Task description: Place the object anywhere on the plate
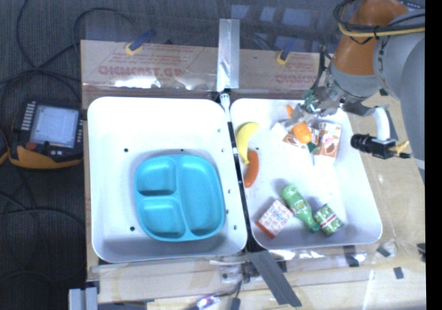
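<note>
A blue plate [181, 195] with three compartments lies in the left bin [110, 136]. The right bin [359, 184] holds the loose objects. At its far side my gripper [312, 107] hangs low over a cluster made of an orange fruit [302, 133] and a white and red carton [330, 141]. It is right at the fruit's far edge. Whether it touches either item is hidden by the wrist. Nothing rests on the plate.
A yellow banana [245, 136] and an orange-red carrot-like piece [251, 168] lie along the divider. Near the front of the right bin are a small red and white box [275, 218], a green bottle [297, 203] and a green can [328, 219].
</note>
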Controlling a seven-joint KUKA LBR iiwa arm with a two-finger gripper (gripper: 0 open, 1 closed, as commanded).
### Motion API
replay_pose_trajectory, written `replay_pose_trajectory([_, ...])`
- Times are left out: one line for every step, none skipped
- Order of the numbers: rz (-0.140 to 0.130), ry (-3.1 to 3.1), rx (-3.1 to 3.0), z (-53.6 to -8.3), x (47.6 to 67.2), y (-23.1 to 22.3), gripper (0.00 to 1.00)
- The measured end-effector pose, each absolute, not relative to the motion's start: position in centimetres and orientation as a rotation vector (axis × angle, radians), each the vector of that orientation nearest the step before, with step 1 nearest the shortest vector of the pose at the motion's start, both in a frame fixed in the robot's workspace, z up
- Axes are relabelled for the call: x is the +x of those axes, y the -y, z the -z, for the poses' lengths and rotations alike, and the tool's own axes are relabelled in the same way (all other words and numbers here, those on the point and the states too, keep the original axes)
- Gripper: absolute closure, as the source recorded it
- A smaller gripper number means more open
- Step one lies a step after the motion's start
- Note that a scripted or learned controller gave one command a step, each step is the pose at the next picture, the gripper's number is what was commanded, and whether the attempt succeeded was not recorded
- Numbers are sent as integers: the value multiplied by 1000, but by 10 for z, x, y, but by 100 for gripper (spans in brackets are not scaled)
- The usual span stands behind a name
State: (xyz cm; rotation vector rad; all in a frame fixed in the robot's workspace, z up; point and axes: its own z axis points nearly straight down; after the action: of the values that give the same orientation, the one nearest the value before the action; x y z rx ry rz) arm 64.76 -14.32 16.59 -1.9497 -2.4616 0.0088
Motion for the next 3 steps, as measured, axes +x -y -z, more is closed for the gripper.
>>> replay_pose_trajectory([-5,2582,-1786,-181,669,64,100])
replay_pose_trajectory([-6,2582,-1786,-181,669,64,0])
replay_pose_trajectory([-10,2582,-1783,-187,670,63,100])
